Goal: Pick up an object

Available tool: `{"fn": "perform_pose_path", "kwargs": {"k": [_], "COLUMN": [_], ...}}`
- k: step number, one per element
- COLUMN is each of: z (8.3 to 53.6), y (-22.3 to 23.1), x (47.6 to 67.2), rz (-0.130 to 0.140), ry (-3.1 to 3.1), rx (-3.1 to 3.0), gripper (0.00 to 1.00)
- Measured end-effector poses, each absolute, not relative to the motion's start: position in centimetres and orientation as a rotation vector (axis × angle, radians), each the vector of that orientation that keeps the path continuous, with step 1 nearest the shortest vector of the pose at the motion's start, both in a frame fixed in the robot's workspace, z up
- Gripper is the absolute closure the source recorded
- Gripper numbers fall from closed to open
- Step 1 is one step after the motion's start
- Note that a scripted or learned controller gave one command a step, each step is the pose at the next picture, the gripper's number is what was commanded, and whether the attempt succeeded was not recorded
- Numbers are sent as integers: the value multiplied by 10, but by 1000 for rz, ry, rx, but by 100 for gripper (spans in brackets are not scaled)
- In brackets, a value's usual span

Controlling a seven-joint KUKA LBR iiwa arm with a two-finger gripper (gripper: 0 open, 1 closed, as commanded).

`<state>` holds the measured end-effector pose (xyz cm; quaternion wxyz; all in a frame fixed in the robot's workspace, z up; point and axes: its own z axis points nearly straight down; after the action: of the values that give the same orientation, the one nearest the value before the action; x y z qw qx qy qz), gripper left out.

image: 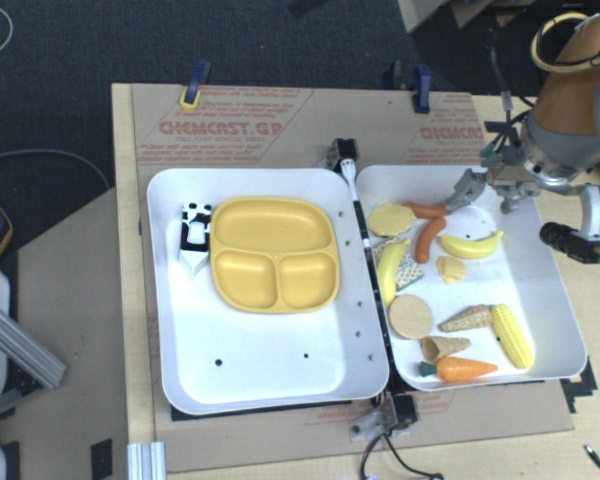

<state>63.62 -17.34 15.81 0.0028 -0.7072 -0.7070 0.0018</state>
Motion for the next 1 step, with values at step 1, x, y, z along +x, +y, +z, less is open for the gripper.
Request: {"fn": "perform_pose_path", "kwargs": {"k": [1], "z": [113], "y": [-179], "x": [633], "rz": [5], "ry": [-2218], "rx": [-2218], "gripper": [0]}}
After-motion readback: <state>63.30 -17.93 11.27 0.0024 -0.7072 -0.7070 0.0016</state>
